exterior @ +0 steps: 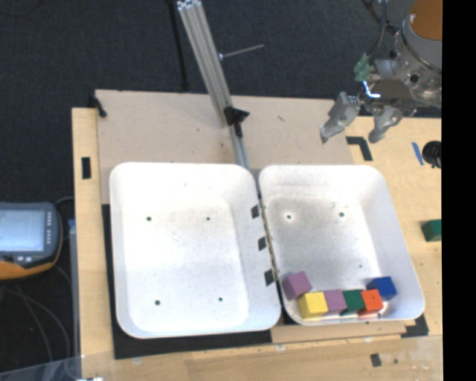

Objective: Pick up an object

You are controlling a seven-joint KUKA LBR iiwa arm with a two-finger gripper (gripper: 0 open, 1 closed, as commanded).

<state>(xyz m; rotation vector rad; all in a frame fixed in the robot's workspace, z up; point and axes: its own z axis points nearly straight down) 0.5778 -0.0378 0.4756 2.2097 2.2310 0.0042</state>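
Six blocks [338, 299] are crowding the right bin's [387, 201] near edge, so the claw [359, 123], hanging spread apart, is risking a slip.

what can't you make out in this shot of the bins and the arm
- Grey arm with the orange band: cut off by the camera view's top edge, so only the wrist shows.
- Small green block in the right white bin: mostly hidden behind the orange block and the purple block.
- Green object on the wooden bench: clipped at the right, shape unclear.
- Two-finger gripper: fingers spread, nothing between them.
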